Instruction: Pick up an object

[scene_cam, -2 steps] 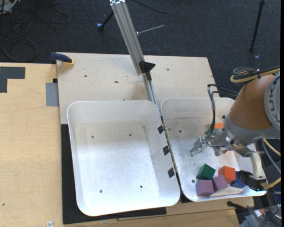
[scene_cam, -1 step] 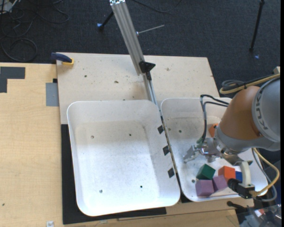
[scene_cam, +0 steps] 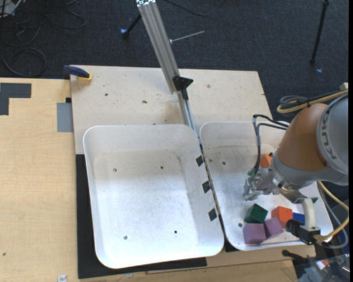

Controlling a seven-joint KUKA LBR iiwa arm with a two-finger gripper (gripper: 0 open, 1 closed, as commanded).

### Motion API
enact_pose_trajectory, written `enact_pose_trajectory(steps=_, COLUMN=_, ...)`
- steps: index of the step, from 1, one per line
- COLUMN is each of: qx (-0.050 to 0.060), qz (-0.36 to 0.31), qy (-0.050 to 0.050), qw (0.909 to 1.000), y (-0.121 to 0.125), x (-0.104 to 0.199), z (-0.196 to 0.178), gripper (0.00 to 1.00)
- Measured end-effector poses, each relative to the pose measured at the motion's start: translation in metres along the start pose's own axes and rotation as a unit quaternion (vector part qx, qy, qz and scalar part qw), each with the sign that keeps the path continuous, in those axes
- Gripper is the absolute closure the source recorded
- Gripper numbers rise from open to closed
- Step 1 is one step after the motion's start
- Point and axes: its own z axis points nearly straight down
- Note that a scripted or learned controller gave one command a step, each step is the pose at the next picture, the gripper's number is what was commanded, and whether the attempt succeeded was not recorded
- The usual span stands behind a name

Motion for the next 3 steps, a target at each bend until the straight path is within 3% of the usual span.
enact_pose_trajectory(steps=2, qx=-0.005, qz=-0.005, qy=-0.001, qw=1.0000, y=0.001, x=-0.005, z=-0.126, gripper=1.00)
enact_pose_trajectory(steps=3, qx=-0.003, qz=-0.005, qy=-0.001, qw=1.0000, y=0.001, x=-0.006, z=-0.151, gripper=1.00)
